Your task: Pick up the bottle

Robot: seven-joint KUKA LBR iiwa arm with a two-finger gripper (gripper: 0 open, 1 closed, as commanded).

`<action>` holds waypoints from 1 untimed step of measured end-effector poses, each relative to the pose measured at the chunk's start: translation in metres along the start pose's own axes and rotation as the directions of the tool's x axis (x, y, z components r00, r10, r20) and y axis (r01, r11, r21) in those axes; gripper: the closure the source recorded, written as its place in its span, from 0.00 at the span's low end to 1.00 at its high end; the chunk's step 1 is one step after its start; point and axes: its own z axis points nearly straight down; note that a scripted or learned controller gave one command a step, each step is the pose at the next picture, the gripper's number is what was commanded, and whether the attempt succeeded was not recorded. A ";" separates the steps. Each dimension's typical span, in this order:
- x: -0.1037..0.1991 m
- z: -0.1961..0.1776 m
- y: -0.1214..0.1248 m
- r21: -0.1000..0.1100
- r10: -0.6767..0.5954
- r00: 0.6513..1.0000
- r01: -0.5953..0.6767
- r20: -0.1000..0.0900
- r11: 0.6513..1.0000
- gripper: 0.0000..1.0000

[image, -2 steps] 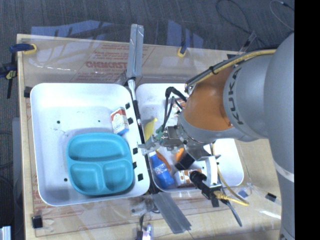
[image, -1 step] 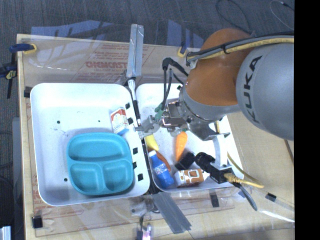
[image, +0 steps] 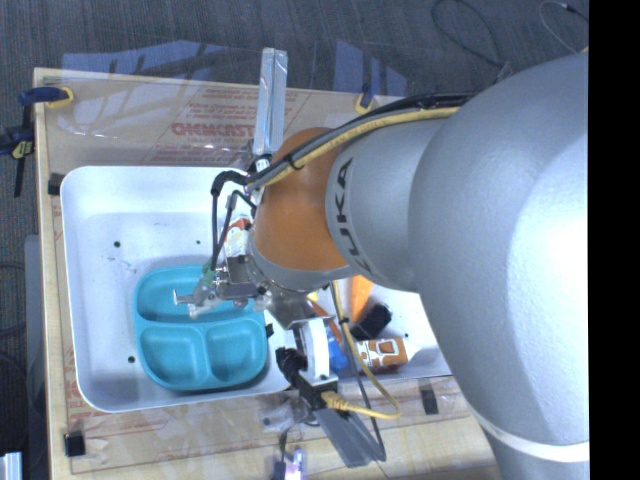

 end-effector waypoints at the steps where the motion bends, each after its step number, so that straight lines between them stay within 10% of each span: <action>1: -0.041 -0.001 0.031 -0.003 0.347 0.938 -0.347 -0.002 0.938 0.00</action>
